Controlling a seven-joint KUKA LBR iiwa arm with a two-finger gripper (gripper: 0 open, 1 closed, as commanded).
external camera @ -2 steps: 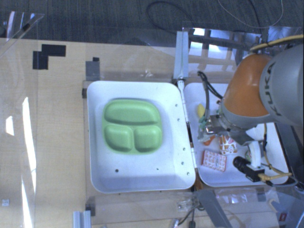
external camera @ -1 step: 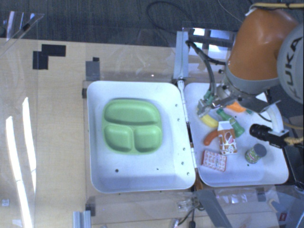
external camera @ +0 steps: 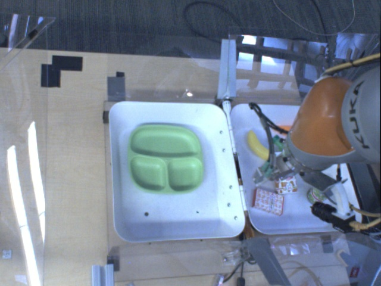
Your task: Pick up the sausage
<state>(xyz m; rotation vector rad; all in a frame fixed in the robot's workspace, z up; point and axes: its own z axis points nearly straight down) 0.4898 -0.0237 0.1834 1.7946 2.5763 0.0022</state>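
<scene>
Orange-red, and showing as a short sliver at the far-left edge of the arm's orange band (external camera: 318,121), is what is judged to be the sausage (external camera: 284,127). It lies in the far part of the shallow white right-hand bin (external camera: 297,220), and most of it is hidden beneath the grey arm, so the identification is tentative. Its long axis appears to run roughly left to right, though too little is exposed for this to be settled.

The end effector (external camera: 272,168) is seen lower in the same bin, nearer the camera, just near of the yellow banana-shaped toy (external camera: 257,145) and just far of a flat red-and-white patterned card (external camera: 268,201). A small orange-and-white block (external camera: 286,185) lies just to its right. Whether the end effector is open or closed cannot be told, as it is masked by cabling and the wrist, and nothing can be seen to be held by it.

The coming move is therefore judged to turn on one relation: the sausage lies to the far side of the end effector and slightly right, with the banana-shaped toy close by on the left. A retreat towards the far wall would be needed.

The green three-compartment plate (external camera: 165,158) in the white left-hand bin (external camera: 125,219) is not involved.
</scene>
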